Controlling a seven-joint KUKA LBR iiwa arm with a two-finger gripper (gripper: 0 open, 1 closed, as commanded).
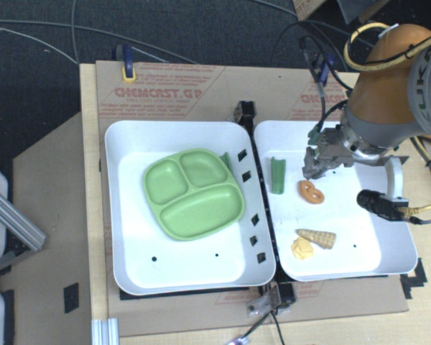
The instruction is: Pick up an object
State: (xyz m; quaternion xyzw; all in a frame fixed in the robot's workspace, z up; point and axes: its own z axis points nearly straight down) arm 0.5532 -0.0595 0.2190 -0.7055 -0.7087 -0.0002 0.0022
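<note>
Apparently poised for a short drop, the gripper [317, 165] hung in the right bin [399, 261] just above the orange pretzel-shaped toy [311, 192], which lay just below and slightly left of its tip in the view, nothing visibly held.

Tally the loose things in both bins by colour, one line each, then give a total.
Green: 2, the divided plate in the left bin and the green stick in the right bin
Orange: 1, the pretzel-shaped piece
Tan: 1, the cone
Yellow: 1, the yellow lump
Total: 5
</note>
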